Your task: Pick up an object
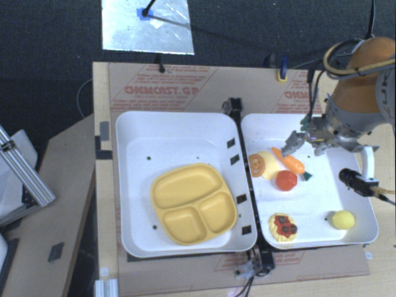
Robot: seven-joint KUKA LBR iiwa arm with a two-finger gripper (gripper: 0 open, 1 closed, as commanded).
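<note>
Hovering end effector (305, 142), carrot (291, 161) just below

One fixed overhead view, slanting down on both white bins (185, 124), arm (362, 82) entering from right.

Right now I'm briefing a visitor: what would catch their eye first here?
Probably the yellow tray lying alone in the left bin. Next, the bright toy food in the right bin: carrot, tomato, pizza, lemon, with the hand above the carrot.

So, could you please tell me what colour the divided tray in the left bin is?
Yellow; the divided tray shows best in the camera view.
</note>
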